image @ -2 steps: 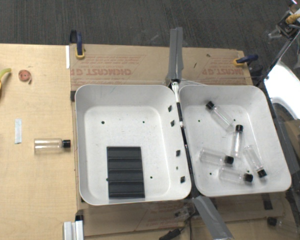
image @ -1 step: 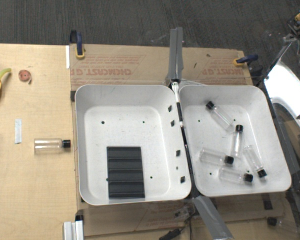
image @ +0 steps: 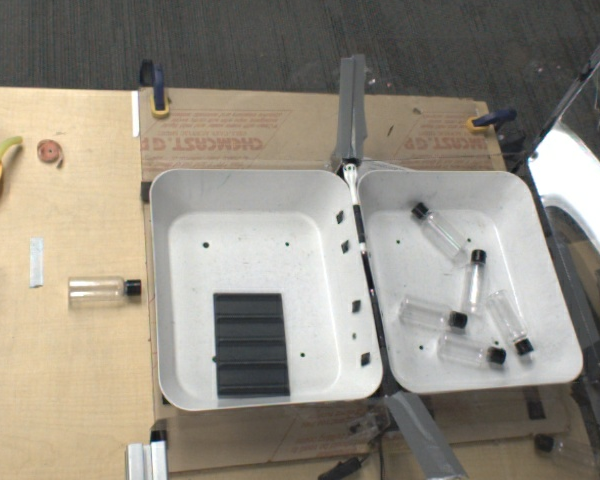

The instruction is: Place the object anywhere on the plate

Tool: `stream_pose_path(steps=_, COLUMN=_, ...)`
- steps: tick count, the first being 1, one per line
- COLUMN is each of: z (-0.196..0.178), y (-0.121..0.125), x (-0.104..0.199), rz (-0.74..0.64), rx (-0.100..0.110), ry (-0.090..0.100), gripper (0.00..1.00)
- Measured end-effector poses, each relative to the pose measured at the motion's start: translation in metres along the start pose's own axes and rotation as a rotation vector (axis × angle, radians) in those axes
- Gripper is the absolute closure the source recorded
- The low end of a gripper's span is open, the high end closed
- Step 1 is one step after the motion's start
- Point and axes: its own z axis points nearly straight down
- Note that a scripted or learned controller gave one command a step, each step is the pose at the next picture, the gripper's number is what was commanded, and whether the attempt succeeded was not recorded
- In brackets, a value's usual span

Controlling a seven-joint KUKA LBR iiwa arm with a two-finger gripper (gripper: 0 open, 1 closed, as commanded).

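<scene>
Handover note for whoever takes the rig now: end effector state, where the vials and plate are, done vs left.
White part of the rig at the right edge; nothing seen held.
Five clear plastic vials with black caps lie loose in the right white bin: one upper left, one centre, three low.
Dark ribbed rectangular plate lies in the left white bin, nothing on it.
Done: nothing placed.
Left: pick one vial, set it on the plate.

Arm (image: 580,173): a smooth, rounded, pale grey-white casing at the right edge, glossy and bright on top. It curves into a darker grey strip along its lower side. Markings, screws and joints are too cropped to tell.
</scene>
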Motion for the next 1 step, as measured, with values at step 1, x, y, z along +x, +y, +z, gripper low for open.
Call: stream_pose_path(steps=1, z=-0.0005, y=-0.103, x=0.0457, rz=0.087, rx=0.001, ry=0.001, gripper=0.0)
